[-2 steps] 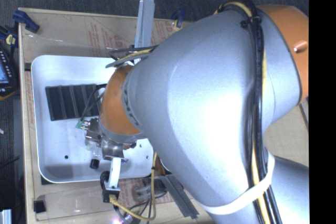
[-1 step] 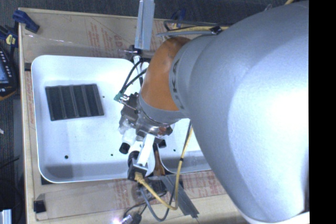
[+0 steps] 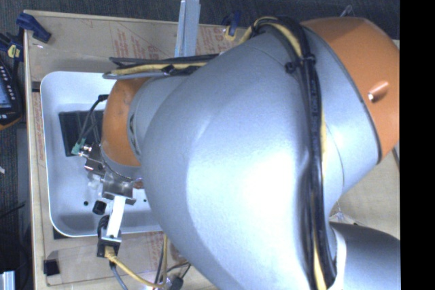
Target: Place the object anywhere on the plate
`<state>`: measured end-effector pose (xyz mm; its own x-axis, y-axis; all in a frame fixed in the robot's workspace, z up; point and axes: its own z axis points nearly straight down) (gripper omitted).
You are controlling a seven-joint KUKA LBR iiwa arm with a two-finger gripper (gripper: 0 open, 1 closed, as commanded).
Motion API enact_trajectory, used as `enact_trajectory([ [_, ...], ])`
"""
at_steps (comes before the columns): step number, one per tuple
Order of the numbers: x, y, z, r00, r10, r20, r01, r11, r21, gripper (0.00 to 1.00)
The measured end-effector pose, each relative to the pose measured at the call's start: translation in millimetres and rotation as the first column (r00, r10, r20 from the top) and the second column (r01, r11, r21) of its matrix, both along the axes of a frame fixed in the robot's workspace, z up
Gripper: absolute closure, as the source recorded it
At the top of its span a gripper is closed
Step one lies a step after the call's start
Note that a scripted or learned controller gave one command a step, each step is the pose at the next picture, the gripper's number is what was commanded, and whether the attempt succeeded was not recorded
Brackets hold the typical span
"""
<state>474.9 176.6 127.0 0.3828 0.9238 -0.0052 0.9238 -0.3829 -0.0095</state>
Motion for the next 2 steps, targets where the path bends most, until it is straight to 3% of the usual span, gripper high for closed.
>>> enact_trajectory([
  [1,3,-18,109,0.944,-0.330,0.007,0.330,0.944,0.002,1.00],
  [2,0,43,144,0.974,-0.225,0.005,0.225,0.974,-0.001,1.00],
])
